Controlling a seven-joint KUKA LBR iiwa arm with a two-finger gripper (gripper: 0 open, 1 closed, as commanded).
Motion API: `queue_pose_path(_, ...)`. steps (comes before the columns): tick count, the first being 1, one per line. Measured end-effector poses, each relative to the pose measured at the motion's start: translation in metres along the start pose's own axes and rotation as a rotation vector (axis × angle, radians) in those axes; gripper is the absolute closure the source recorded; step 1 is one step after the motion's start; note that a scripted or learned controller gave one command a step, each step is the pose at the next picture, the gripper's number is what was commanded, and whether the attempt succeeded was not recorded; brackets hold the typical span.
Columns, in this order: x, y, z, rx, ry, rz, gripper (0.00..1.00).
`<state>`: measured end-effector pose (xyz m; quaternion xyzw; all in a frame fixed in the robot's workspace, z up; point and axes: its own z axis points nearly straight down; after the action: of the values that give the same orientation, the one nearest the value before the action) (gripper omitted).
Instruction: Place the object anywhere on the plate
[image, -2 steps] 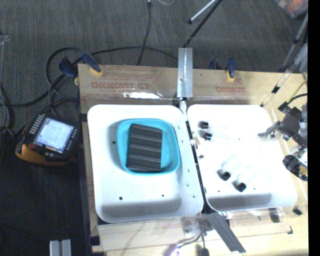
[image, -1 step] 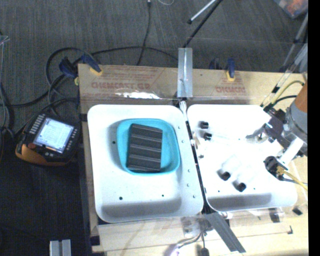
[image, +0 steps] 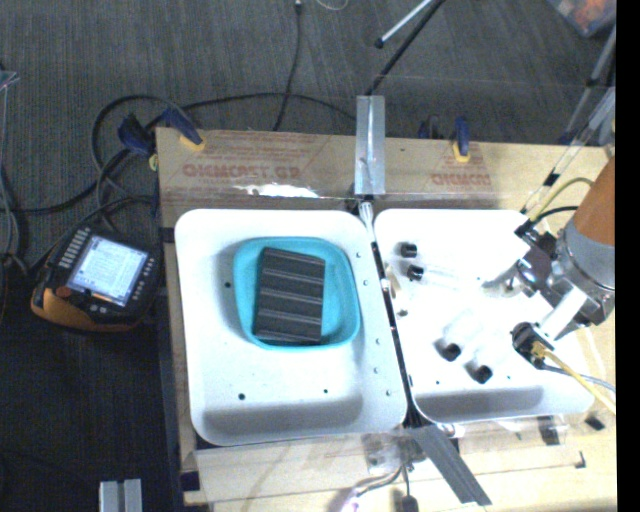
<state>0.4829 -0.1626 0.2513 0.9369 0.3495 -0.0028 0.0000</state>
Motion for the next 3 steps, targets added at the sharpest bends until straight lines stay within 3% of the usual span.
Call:
queue_pose_path(1, 0.024, -0.027, 0.024, 0.001, 0.000, 0.035, 0.00)
queue_pose_path(2, -0.022, 0.025, -0.034, -0.002, 0.001, 0.059, 0.00)
queue_pose_path(3, -0.018, 0.021, 0.001, 0.000, 0.000, 0.120, 0.00)
